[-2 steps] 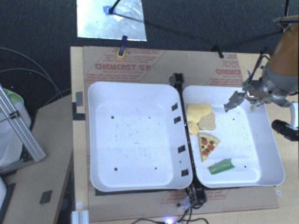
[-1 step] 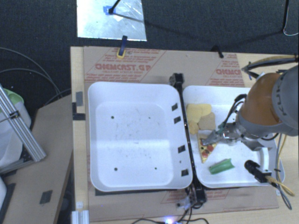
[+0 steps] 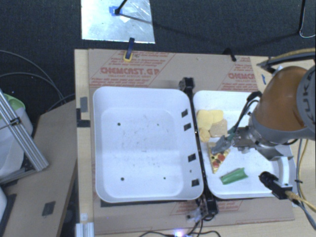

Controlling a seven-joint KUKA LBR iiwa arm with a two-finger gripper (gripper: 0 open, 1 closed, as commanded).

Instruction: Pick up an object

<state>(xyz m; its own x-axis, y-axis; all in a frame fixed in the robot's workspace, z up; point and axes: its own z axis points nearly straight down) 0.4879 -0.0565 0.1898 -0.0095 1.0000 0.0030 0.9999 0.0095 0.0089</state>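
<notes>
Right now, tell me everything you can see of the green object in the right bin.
The green object is a short, stubby, rod-like piece, bright green, looking like plastic or foam. It lies flat on the floor of the right bin, near the front edge, tilted so its right end sits slightly higher in the view. It lies apart from the gripper, and just right of the pizza-slice toy; whether they touch is unclear.

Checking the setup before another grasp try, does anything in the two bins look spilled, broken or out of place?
Nothing stands out. The right bin holds a yellow piece, a tan block, a pizza-slice toy and a green piece, all lying inside its walls. The gripper hangs low among them.
</notes>
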